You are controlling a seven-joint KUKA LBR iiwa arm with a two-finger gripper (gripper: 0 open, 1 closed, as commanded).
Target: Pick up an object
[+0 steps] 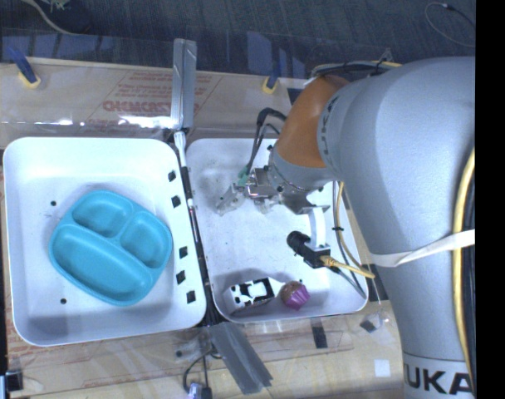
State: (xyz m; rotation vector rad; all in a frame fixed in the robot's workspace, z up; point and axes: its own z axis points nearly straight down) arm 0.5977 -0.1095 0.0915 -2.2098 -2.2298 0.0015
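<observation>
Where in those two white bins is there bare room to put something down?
Right bin: bare floor between the gripper and the black-and-white toy beside the purple ball. Left bin: margins around the blue tray. Crowded under the arm.

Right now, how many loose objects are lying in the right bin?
2 visible: a black-and-white toy and a purple ball, side by side near the front wall of the right bin. The arm covers part of this bin, so more may be hidden.
</observation>
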